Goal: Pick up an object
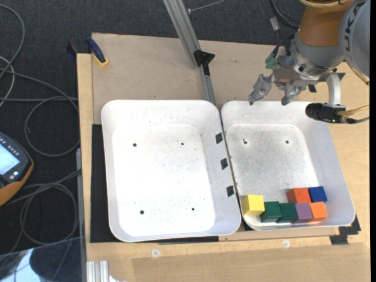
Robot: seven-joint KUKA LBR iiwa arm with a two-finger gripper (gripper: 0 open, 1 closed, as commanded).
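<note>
The gripper (270, 97) is hanging over the far rim of the right bin (335, 157), up at the top of the view, with its two fingers (257, 94) spread apart and nothing sitting between them. The grey arm (329, 22) with its orange band is reaching in from the upper right.

The objects are lying well apart from that gripper, all the way at the near edge of the same bin. They are sitting huddled together in a cluster along the near wall: a yellow block (254, 204) at the left end, a pair of green blocks (279, 211) just beside it, a purple block (304, 211) next, an orange block (318, 210) at the right, and behind these a red-orange block (300, 195) and a blue block (317, 193).

The cluster as a whole is running long side to side, following the bin's near wall, so its long axis is lying across the view and crosswise to the line from the gripper down to it. The single blocks are looking roughly cubic, so none is pointing in any clear direction.

The left bin (111, 157) is lying beside it, touching along the middle seam.
</note>
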